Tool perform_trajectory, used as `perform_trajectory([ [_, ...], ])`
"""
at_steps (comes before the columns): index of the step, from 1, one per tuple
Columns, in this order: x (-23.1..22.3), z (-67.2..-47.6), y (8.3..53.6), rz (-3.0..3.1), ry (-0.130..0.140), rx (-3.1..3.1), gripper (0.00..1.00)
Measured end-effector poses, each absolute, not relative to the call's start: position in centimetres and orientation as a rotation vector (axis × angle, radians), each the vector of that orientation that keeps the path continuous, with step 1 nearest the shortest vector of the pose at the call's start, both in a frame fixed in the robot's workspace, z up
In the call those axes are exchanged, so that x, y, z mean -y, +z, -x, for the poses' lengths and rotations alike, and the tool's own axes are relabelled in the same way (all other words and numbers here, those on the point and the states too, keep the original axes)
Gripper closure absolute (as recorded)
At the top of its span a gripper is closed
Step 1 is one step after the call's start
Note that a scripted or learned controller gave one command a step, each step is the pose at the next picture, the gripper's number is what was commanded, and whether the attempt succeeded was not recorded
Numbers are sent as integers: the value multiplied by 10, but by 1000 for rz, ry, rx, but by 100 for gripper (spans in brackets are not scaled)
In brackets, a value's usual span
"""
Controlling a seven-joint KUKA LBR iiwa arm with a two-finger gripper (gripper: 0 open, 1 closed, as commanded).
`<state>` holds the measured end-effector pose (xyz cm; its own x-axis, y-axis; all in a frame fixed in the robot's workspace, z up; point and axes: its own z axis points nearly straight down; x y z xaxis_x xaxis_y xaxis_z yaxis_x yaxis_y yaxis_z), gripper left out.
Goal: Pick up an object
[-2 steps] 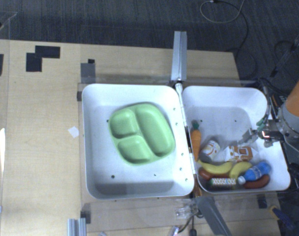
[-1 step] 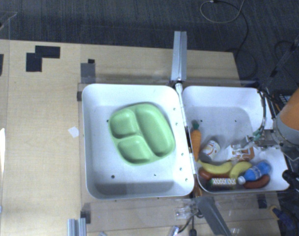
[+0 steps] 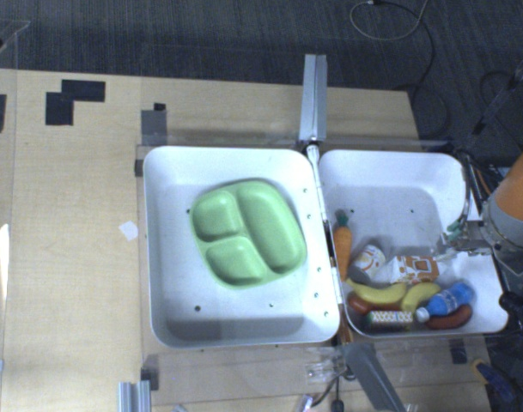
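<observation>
The metal two-finger gripper (image 3: 461, 233) hangs at the right bin's (image 3: 390, 178) right rim; whether it is parted or closed cannot be told. Just left and below lie a yellow plastic banana (image 3: 390, 295) and a blue bottle (image 3: 446, 302).

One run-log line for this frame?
arm: at right bin's right rim | gripper: fingers unclear, nothing seen held | right bin: carrot, banana, blue bottle | left bin: green tray
</observation>
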<state>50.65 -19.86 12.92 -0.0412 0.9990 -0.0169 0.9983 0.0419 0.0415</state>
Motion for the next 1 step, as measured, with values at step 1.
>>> perform_trajectory([
  [1,195,-502,118,-2021,26,-2343,100],
])
